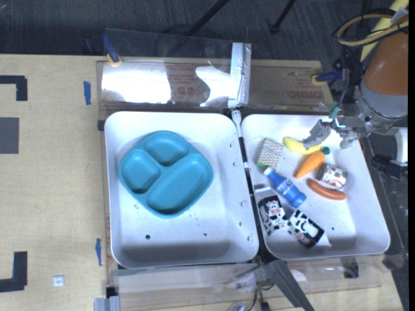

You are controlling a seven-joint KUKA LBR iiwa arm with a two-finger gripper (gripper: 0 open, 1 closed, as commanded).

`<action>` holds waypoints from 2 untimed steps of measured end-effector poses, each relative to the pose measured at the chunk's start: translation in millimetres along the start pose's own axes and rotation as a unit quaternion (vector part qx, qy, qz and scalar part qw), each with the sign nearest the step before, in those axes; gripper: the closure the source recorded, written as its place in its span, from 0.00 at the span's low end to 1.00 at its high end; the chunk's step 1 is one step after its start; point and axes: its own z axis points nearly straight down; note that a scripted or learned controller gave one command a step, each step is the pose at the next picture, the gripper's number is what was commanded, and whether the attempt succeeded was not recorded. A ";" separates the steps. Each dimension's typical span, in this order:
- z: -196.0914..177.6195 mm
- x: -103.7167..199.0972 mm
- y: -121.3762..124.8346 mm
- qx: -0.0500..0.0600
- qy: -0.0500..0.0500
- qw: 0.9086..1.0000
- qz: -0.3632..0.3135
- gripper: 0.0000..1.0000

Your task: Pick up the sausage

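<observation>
We saw the sausage (326,189), reddish-brown and glossy, lying beside the carrot (309,164); the gripper (332,133) hung wide, holding nothing.

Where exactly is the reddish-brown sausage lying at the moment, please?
The reddish-brown sausage lies in the right-hand white bin, towards its right side, just below the small white cup and right of the blue plastic bottle.

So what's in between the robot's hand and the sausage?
In the camera view, the carrot and a small red-and-white cup lie between the hand and the sausage, all in the right bin.
</observation>
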 end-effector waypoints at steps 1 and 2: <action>-9.7 5.4 43.4 -0.002 -0.001 1.000 0.024 0.00; 121.5 -15.3 -6.5 -0.002 -0.001 1.000 -0.011 0.00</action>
